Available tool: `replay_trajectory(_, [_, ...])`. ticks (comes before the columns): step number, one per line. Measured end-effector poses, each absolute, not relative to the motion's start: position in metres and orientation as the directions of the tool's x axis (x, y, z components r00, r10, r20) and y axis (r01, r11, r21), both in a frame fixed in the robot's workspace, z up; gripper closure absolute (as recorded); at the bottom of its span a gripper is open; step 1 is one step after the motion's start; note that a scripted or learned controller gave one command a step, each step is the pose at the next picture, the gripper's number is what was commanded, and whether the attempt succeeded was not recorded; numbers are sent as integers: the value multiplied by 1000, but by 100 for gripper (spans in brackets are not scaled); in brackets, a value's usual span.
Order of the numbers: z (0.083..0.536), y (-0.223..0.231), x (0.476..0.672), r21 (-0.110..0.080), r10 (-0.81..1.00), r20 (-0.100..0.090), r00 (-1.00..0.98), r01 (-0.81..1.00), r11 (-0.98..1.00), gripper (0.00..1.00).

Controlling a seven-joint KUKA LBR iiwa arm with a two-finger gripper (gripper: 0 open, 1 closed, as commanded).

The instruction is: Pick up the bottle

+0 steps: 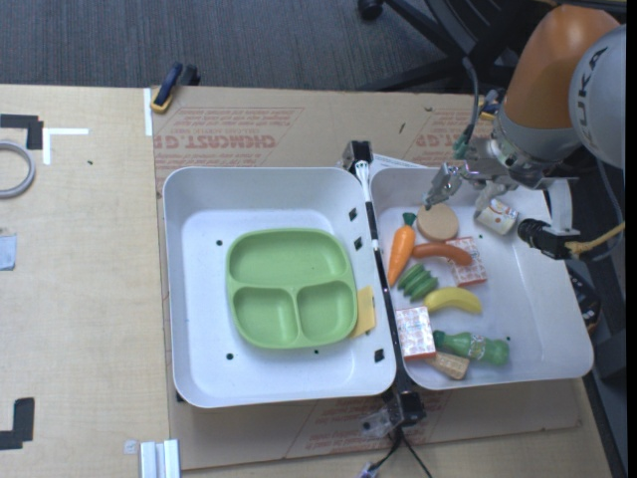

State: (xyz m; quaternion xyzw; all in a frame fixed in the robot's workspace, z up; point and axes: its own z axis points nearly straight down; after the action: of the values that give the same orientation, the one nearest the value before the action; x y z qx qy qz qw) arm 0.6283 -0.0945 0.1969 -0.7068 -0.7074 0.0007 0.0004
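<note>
Wooden bench, two white bins. Left bin point(189, 267): green three-compartment plastic plate point(292, 287). Right bin point(542, 317): orange toy carrot point(400, 252); green plastic bottle point(472, 347) lying near front edge, likely light, rigid, slippery, best pinched across its body. Two-finger gripper point(445, 185) hovering at bin's rear, fingers spread, holding nothing.

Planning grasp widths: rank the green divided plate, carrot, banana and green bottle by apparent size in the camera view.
1. green divided plate, by far largest
2. carrot, banana and green bottle: similar apparent length, too close to rank
</note>
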Motion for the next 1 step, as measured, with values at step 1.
replay_trajectory(1, [206, -95, 629, -2, 1000, -1, -2, 1000, 2, 100])
